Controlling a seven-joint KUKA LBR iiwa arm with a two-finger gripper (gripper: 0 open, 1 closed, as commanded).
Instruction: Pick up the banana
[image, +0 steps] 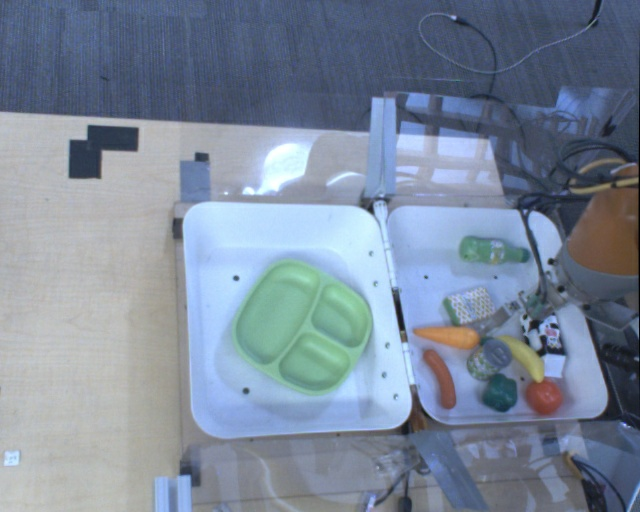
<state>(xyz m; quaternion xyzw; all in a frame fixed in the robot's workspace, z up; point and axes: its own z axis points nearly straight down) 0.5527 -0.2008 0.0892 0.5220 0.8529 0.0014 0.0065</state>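
The yellow banana (525, 356) lies in the right bin (432, 240), near its front right corner. It rests between a grey-blue can (490, 356) on its left and a black-and-white item (545, 334) on its right. My gripper (536, 302) hangs just behind the banana, over the right side of that bin, and nothing is visibly held in it. The arm's orange band (606, 235) rises above it at the frame's right.
The right bin also holds a green bottle (490, 251), a patterned packet (470, 304), a carrot (447, 337), a red sausage (439, 378), a dark green pepper (499, 393) and a tomato (545, 396). A green divided plate (303, 326) sits in the left bin (215, 300).
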